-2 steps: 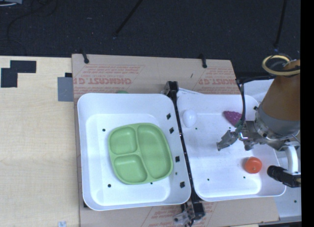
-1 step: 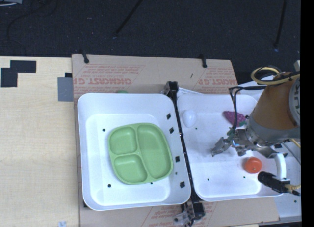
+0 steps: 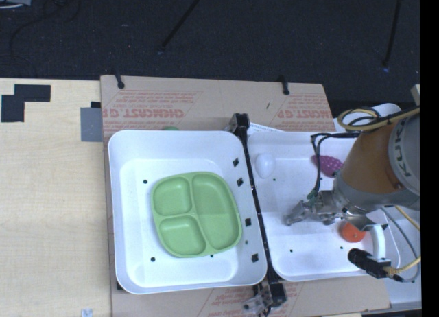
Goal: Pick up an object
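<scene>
**Gripper low in the right bin, its grasp unreadable**

The gripper (image 3: 296,215) sat low over the floor of the right bin (image 3: 295,269), near that bin's middle. It pointed toward the divider between the bins. Its tip was a small grey blur, and it could not be told whether it was spread or pressed together. Nothing could be made out in its grasp.

The arm (image 3: 374,166) came in from the right and covered much of the bin's right half. An orange object (image 3: 353,232) lay just beside the wrist, partly hidden by it, so its shape was unclear. A purple object (image 3: 330,165) lay near the bin's far wall, with its right side cut off by the arm. A small white rounded object (image 3: 265,165) rested in the far left corner, well apart from the gripper and faint against the white floor.

In the left bin (image 3: 130,171) a green divided plate (image 3: 195,213) lay flat, fully in view.
</scene>
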`<state>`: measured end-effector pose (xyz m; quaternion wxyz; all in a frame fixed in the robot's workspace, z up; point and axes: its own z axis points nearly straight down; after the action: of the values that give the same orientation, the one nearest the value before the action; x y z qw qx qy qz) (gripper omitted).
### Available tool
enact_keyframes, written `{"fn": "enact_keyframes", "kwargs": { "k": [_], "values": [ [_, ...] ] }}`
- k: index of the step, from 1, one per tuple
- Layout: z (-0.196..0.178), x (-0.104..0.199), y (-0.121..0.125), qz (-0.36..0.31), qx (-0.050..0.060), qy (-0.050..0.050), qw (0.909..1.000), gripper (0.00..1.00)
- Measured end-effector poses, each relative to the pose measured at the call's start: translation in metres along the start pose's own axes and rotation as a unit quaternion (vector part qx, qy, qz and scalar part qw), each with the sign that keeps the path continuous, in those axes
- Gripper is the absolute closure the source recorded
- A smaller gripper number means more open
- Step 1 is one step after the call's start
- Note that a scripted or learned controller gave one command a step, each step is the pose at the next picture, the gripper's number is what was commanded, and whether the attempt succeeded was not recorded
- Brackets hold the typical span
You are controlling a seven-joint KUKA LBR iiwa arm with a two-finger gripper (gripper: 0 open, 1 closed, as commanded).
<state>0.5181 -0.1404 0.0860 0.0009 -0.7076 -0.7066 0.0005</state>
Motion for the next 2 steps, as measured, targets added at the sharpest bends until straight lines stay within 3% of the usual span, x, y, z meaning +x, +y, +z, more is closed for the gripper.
{"fn": "enact_keyframes", "kwargs": {
  "k": [1,2],
  "values": [
    [-0.013,-0.001,0.001,0.003,-0.001,0.0,1.0,1.0],
    [-0.064,0.005,-0.007,-0.002,-0.001,0.0,1.0,1.0]
  ]
}}
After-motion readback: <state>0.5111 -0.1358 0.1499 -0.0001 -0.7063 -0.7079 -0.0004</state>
